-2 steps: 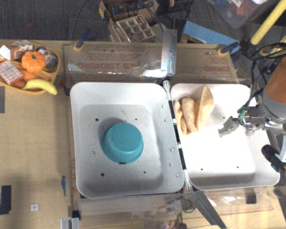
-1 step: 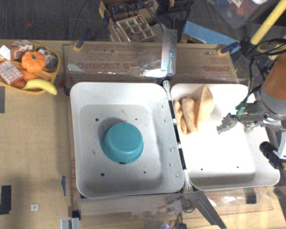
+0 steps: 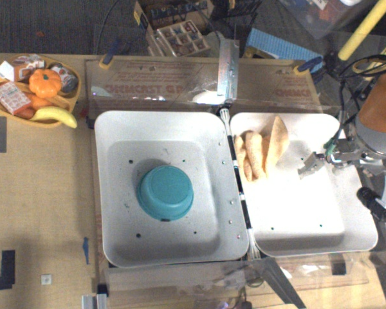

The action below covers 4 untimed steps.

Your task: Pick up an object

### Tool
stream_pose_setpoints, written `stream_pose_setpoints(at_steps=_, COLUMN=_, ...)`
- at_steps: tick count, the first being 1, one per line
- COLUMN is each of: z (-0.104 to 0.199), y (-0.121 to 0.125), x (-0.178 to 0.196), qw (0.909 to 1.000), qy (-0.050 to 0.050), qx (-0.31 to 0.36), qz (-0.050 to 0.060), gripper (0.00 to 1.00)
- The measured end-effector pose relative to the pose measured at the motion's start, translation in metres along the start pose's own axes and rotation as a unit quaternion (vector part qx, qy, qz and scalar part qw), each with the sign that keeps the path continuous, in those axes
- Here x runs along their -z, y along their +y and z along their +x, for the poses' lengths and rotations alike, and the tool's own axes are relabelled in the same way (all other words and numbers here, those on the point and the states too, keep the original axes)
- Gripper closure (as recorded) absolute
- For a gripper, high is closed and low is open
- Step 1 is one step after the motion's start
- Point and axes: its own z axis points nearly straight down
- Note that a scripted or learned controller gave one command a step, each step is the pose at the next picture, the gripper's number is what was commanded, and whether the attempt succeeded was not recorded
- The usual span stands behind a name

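Broadly, the desk (image 3: 38, 205) fills the frame from its left edge, and on it sit the two white bins side by side: the left bin (image 3: 116, 134) in the centre, the right bin (image 3: 309, 227) toward the right. My arm (image 3: 376, 111) comes in from the right edge, its orange band showing in the upper right. Next in size, a teal bowl (image 3: 166, 192) lies upside down in the middle of the left bin. At the upper left of the frame a basket (image 3: 6, 105) holds a small pumpkin, a banana and some boxes.

Smaller again is what I would go for: a cluster of pale, bread-like pieces (image 3: 262, 148) in the upper left part of the right bin, close against the wall it shares with the left bin. Their long axes run roughly top to bottom in the frame, tilted a little.

Smallest are my jaws (image 3: 311, 164), low over the right bin near its right-hand side. They hold nothing, and I cannot tell how far apart they stand. The pieces lie to the left of them and slightly higher in the frame, near but apart. I judge the grasp not yet begun; the coming move should carry me leftward, closing across the pieces' short width.
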Motion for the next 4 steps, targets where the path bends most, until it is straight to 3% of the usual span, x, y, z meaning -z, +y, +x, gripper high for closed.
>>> stream_pose_setpoints(at_steps=1, z=0.025, y=0.072, x=-0.035, qw=0.9988, qy=0.0, qx=0.049, qz=0.0, gripper=0.0)
stream_pose_setpoints(at_steps=2, z=0.063, y=0.125, x=-0.071, qw=0.9919, qy=-0.002, qx=0.127, qz=-0.002, gripper=0.0)
stream_pose_setpoints(at_steps=3, z=0.065, y=0.127, x=-0.06, qw=0.9918, qy=-0.001, qx=0.128, qz=-0.005, gripper=1.0)
stream_pose_setpoints(at_steps=4, z=0.058, y=0.129, x=-0.07, qw=0.9394, qy=-0.003, qx=0.343, qz=-0.007, gripper=1.0)
